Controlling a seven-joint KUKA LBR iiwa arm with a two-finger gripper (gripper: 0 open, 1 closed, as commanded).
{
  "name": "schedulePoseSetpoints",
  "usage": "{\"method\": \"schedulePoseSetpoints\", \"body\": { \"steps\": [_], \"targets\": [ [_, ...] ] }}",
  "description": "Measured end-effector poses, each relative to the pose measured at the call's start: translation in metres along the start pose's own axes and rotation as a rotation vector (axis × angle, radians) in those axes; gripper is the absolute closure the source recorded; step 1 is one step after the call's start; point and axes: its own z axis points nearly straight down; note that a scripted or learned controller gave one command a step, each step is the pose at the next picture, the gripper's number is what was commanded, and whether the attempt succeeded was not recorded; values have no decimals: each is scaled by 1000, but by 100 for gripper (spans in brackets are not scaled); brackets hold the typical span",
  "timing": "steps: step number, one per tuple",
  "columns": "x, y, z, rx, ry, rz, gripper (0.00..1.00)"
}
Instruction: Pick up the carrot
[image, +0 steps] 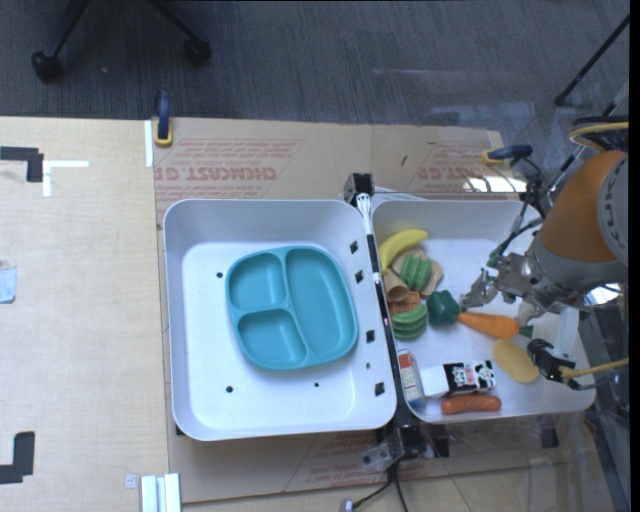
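Here the gripper hangs in the right bin. The carrot lies at its 6 o'clock. I cannot tell its fingers' state.

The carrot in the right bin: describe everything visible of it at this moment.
The carrot is a small orange toy, smooth like plastic, tapering toward the right. It lies flat on the floor of the right bin, roughly level in the view with a slight downward slant. Its thick end sits against a green piece; a pale yellow piece lies just below it. The gripper hovers close above its left end, not visibly holding it.
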Motion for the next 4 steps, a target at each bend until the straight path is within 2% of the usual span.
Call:
{"method": "schedulePoseSetpoints", "body": {
  "steps": [1, 2, 3, 4],
  "targets": [
    [-17, -28, 0, 2, 1, 393, 0],
    [2, -76, 1, 1, 1, 512, 0],
    [47, -91, 1, 0, 2, 489, 0],
    [46, -89, -8, 0, 2, 493, 100]
  ]
}}
